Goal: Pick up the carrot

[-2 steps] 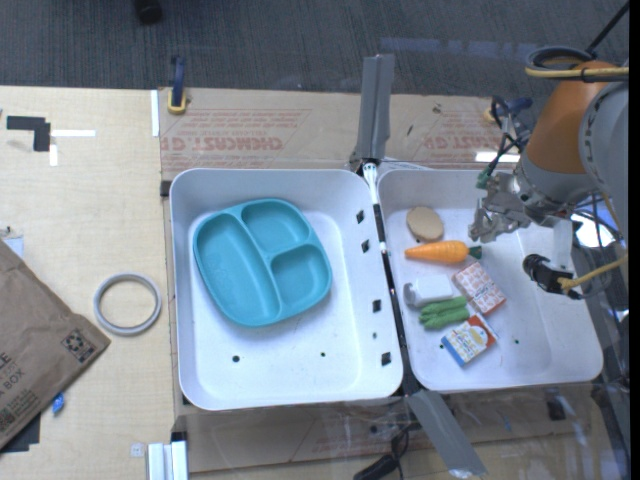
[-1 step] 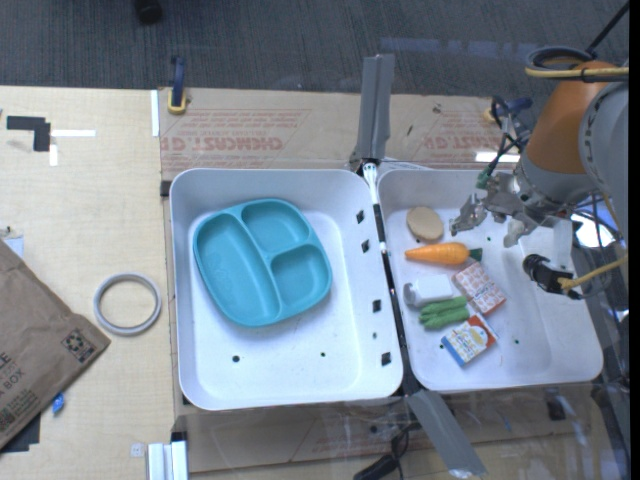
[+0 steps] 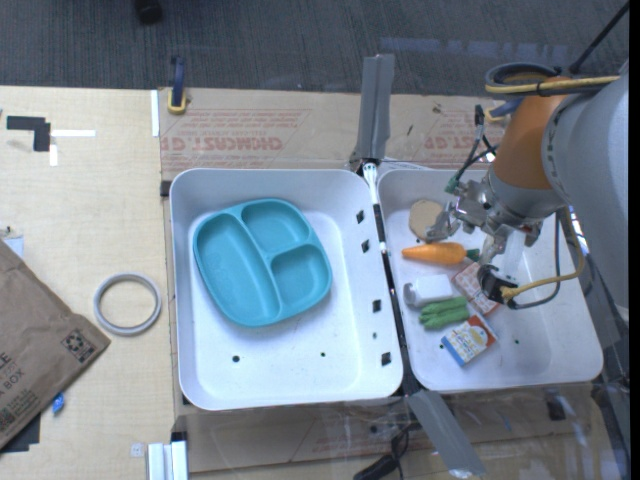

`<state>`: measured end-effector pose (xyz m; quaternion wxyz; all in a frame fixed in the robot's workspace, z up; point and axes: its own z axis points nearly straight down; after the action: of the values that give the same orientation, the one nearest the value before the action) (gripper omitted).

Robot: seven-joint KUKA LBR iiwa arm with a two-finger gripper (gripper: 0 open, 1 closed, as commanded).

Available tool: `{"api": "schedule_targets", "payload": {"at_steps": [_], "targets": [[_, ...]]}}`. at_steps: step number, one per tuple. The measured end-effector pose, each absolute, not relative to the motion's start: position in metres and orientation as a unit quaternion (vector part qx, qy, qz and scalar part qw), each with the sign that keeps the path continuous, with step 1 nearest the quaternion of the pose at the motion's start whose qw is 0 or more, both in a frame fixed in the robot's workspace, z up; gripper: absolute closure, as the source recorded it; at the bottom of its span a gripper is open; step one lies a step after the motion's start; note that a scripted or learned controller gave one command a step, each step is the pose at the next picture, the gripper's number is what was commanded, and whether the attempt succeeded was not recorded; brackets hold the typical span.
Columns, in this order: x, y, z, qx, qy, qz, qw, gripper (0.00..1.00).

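Carrot [image 3: 435, 253] in the right bin [image 3: 560, 363], lying roughly left to right, thick end toward the arm. Gripper [image 3: 466, 230] poised just above that end, fingers [image 3: 440, 225] seemingly spread astride it, not yet pinching. Next, by judgement: straight down, then close.

Right bin [image 3: 520, 368]: the arm [image 3: 580, 138] covers its far right corner, and the arm itself runs off the right edge. Gripper [image 3: 470, 230]: fingers too dark and crowded to separate; contact with the carrot [image 3: 436, 253] cannot be judged. The carrot's right tip is hidden behind the gripper. A tan disc [image 3: 426, 216] is partly covered by the gripper. A small packet [image 3: 472, 280] lies partly under cabling; its print is illegible. Cardboard box [image 3: 35, 343]: cut off at the left edge, lettering partial.
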<state>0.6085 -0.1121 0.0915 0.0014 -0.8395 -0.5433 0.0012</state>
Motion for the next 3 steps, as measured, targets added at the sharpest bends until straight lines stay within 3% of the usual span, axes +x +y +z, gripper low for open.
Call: {"api": "schedule_targets", "payload": {"at_steps": [1,2,3], "targets": [[0.608,-0.113,0.1,-0.839,-0.544,0.002,0.001,1.0],[0.541,-0.137,0.168,-0.83,-0.558,0.0014,0.001,1.0],[0.541,-0.137,0.168,-0.83,-0.558,0.0012,0.001,0.0]]}}
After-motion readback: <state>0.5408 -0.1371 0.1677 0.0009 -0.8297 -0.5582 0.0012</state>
